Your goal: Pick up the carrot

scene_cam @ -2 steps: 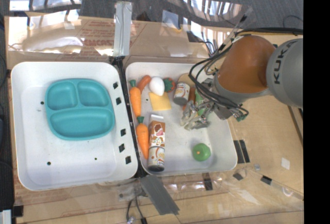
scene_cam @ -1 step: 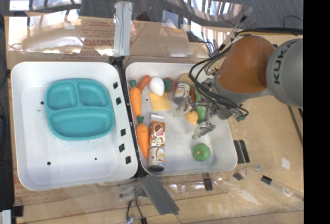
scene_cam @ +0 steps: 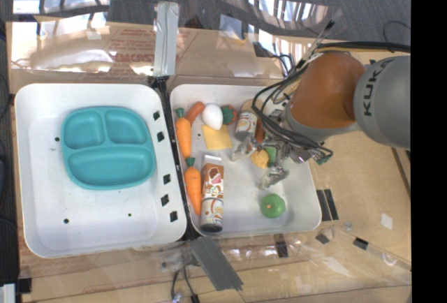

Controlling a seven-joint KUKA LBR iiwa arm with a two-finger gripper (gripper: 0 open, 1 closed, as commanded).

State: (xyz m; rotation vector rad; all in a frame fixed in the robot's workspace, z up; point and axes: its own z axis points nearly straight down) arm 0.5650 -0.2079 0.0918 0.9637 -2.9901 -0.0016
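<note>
Two carrots lie along the left wall of the right bin (scene_cam: 307, 190). One carrot (scene_cam: 183, 137) is near the upper left and the other carrot (scene_cam: 193, 186) is just below it, both with green tops. A shorter orange piece (scene_cam: 195, 112) lies above them by a white egg (scene_cam: 212, 116). My gripper (scene_cam: 264, 163) hangs over the middle right of this bin, under the orange wrist band (scene_cam: 327, 92). It is well to the right of both carrots. A small yellow item (scene_cam: 260, 158) lies right at the gripper.
The right bin also holds a yellow cheese wedge (scene_cam: 217, 137), a small can (scene_cam: 244, 125), a carton bottle (scene_cam: 212, 197) beside the lower carrot and a green apple (scene_cam: 273, 206). The left bin (scene_cam: 42, 211) holds a teal divided plate (scene_cam: 108, 146).
</note>
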